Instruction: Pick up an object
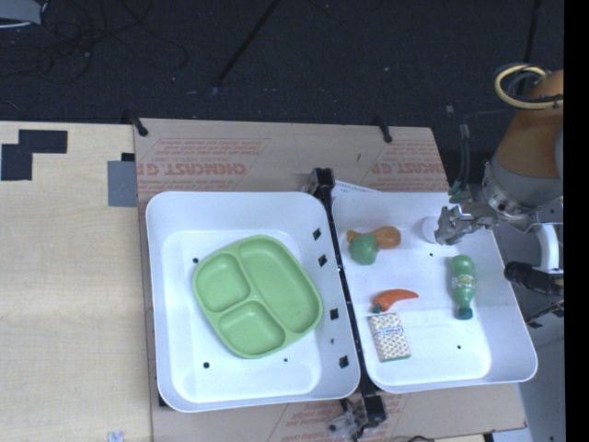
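Overhead slanted view of two shallow white bins side by side. The left bin (175, 247) holds a green divided plate (256, 295); the right bin (502, 362) holds the candidate objects: a green bottle (461, 285) lying near the right wall, an orange curved piece (395, 297) resembling a pepper or carrot at mid-bin, a small patterned box (389, 336) just below it, and a green round fruit (363, 249) touching an orange one (387, 238) near the divider. The gripper (448, 226) hangs over the upper right part of the right bin, above and well apart from the bottle, with nothing visible between its fingers; whether the jaws stand open or closed cannot be told at this size. The objects are judged to be light, rigid toy items. The bottle, nearest the gripper, is likely smooth and prone to roll, so a grasp across its body at mid-length, jaws square to its long axis, appears soundest. The flat box offers little height; the round fruits may slip sideways
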### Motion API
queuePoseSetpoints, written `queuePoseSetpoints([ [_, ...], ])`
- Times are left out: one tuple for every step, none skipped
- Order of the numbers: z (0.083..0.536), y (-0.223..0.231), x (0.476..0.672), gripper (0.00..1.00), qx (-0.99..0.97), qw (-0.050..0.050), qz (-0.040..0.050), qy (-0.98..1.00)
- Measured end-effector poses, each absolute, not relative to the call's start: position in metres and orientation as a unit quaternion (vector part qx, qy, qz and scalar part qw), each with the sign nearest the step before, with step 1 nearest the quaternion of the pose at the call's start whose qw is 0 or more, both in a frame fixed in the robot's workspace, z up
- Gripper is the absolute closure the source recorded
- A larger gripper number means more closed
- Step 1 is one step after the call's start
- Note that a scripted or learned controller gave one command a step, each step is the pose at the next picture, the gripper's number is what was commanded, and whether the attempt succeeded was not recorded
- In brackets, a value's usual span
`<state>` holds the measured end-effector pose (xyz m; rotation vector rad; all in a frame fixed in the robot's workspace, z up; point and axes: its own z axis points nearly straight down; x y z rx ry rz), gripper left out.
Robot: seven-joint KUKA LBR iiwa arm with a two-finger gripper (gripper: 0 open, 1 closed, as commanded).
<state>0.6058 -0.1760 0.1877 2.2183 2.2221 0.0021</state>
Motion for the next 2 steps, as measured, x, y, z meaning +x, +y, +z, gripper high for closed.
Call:
queuePoseSetpoints([
  [0.217,-0.177,0.606,1.0,0.706,0.001,0.0005,0.708],
  [0.207,-0.129,0.59,1.0,0.706,-0.002,-0.0007,0.708],
])
